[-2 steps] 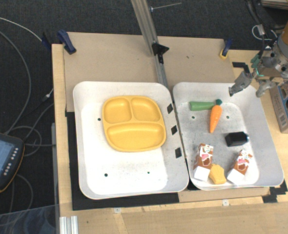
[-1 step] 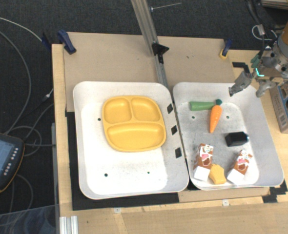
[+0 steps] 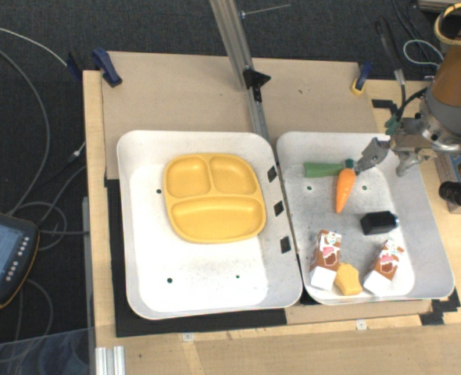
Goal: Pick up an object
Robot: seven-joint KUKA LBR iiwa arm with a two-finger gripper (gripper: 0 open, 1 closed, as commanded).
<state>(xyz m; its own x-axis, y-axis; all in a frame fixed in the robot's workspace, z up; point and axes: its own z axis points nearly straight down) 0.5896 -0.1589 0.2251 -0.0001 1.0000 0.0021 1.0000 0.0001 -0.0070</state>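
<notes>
The carrot (image 3: 344, 190) lies in the right bin (image 3: 426, 209), near its far side, with its long axis almost straight toward the camera and its green top (image 3: 324, 169) bent to the left. It is orange, tapered and smooth. The gripper (image 3: 391, 159) hangs just to the right of the carrot's thick end, spread apart and holding nothing. Near the front lie a black block (image 3: 378, 223) and small cartons (image 3: 326, 257).
</notes>
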